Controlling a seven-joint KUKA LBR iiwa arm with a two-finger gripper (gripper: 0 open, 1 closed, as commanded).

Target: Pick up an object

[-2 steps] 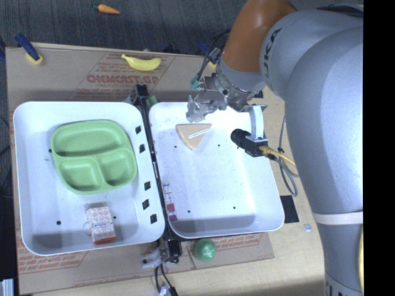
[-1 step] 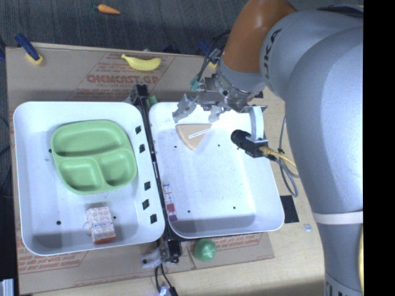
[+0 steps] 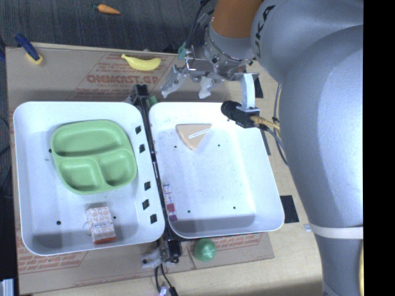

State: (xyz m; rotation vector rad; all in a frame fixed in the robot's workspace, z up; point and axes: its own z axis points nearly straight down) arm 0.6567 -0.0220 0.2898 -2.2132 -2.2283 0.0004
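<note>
Item: one tan wedge-shaped object (image 3: pixel 193 134), lying flat in the right bin (image 3: pixel 247 190), in its far half and near the rim closest to the arm's wrist. It was the sole loose object in that bin and so the likeliest thing to be picked, as a judgement. Orientation: broad edge toward the bin's far rim, apex toward the near side and slightly left; long axis roughly along that far-to-near line, though the piece was nearly as wide as long. Gripper (image 3: pixel 188 85): positioned above the far rim of the right bin, just beyond the wedge, not touching it; fingers spread apart with nothing between them. Left bin (image 3: pixel 24 184): a green divided tray (image 3: pixel 92 155) in its far part, a small printed packet (image 3: pixel 100 224) near its front edge. Tabletop (image 3: pixel 296 184): a yellow banana (image 3: pixel 142 61) behind the bins, a green ball (image 3: pixel 205 250) in front of the right bin. Risks, as judged: the wedge was thin and flat, so fingers closing along its sloped sides could slip off toward the apex; a descent too close to the rim could strike the bin wall; a low profile could leave the fingers scraping the floor and closing on nothing.
</note>
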